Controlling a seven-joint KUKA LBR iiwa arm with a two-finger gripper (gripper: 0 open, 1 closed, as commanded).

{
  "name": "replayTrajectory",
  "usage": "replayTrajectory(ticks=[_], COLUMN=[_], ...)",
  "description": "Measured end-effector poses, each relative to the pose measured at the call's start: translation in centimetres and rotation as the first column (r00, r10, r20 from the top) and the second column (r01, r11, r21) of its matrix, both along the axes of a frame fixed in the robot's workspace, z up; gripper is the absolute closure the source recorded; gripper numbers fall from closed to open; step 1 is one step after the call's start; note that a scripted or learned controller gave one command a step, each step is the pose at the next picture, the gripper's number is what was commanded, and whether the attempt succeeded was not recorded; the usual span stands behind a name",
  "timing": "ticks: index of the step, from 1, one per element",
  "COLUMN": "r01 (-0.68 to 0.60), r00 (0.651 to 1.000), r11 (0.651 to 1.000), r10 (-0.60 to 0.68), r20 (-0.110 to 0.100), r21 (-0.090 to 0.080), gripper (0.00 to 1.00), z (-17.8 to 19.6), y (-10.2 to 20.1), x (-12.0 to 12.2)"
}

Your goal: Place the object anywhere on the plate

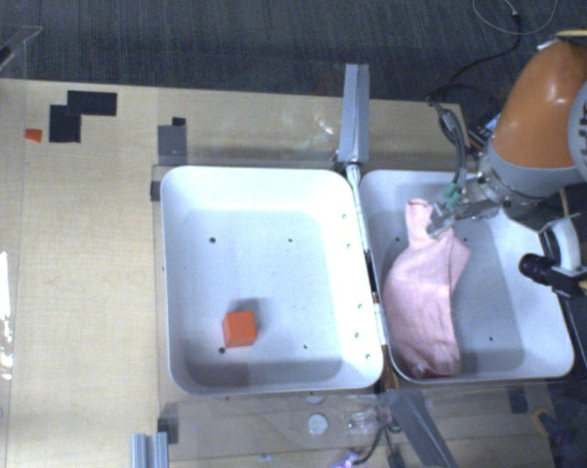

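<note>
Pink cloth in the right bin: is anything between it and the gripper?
Nothing visible. The gripper sits right at the upper end of the pink cloth in the right bin, with no other object between them.

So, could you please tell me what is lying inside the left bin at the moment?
An orange block sits on the left bin floor near its front. A few small dark dots also mark the floor. Nothing covers that floor, so no part of it is hidden.
</note>
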State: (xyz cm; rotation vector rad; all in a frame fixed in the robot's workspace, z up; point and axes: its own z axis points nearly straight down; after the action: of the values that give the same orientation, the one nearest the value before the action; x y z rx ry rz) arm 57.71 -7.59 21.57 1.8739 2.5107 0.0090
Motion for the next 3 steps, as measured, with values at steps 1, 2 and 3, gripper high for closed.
replayTrajectory(ticks=[1, 2, 3], r01=[-0.006, -0.399, -0.727], r00=[1.000, 0.917, 0.686], r11=[1.000, 0.917, 0.686], r10=[0.006, 0.399, 0.727], r20=[-0.001, -0.002, -0.003], r21=[0.000, -0.002, -0.006], gripper=[1.00, 1.00, 1.00], z=[0.9, 0.4, 0.0], y=[0.2, 5.1, 9.6], x=[0.2, 1.4, 3.0])
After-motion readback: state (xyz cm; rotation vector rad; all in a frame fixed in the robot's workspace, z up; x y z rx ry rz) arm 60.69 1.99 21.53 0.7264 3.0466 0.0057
